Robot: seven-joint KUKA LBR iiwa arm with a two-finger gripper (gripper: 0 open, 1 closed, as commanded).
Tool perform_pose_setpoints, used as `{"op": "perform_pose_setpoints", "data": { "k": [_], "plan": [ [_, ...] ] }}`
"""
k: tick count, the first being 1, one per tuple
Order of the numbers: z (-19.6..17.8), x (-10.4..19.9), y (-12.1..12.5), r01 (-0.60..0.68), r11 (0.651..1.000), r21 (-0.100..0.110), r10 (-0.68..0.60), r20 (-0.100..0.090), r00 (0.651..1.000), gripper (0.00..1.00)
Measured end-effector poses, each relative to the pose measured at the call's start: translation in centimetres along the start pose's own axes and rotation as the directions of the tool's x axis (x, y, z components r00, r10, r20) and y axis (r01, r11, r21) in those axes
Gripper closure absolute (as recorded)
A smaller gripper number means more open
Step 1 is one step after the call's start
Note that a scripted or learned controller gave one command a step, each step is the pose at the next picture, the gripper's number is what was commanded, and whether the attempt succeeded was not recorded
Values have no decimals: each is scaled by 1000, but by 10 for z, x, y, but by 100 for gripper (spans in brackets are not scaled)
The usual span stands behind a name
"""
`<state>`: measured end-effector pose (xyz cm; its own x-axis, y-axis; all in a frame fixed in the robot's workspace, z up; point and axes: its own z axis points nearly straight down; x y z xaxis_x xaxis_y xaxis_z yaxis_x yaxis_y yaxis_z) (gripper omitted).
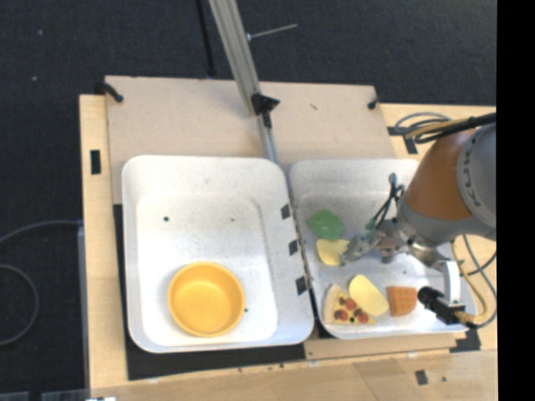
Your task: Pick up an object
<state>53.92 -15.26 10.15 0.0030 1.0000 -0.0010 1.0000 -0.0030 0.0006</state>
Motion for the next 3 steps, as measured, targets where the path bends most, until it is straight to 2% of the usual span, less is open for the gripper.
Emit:
{"op": "perform_pose_setpoints", "data": {
  "k": [1,3],
  "plan": [
    [-11,0,1,-3,1000,-3,3,-1,1000,100],
    [-119,-7,-5,6,1000,-2,-6,1,1000,100]
  ]
}}
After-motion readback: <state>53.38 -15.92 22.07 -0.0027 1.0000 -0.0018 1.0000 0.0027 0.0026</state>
